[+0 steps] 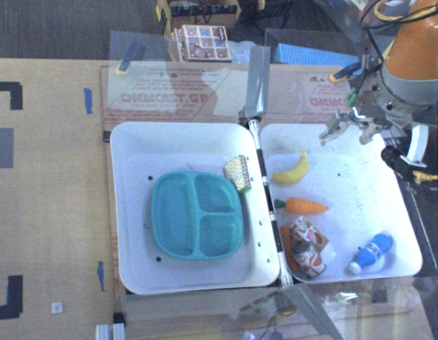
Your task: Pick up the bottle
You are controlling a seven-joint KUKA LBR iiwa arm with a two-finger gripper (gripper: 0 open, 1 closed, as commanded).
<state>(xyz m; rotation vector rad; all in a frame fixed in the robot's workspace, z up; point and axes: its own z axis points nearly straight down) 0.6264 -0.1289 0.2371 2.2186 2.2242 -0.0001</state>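
2 bins [127,190] sit side by side below us, and we judge the pick to be at its opening step: the gripper [351,129] hangs over the far right part of the right bin, its jaws spread wide with nothing between them. The bottle [371,252], blue with a white cap end, lies on its side in the near right corner of that same bin, well apart from the gripper.

For the next move we would bring the arm toward the near edge of the bin, turn the jaws to straddle the bottle across its narrow width, then descend. The bottle has free space around it; the crumpled packet [306,246] lies to its left, not touching. A round body lying flat may roll if 1 finger lands first.

Also in the right bin are a banana [293,170] and a carrot [304,205]. The left bin holds a teal tray [198,215] with 3 compartments and a small patterned pouch [239,172].

Faint red lettering shows on the cardboard [169,98] beyond the bins, but we cannot read it. The bottle's label is too small to make out.
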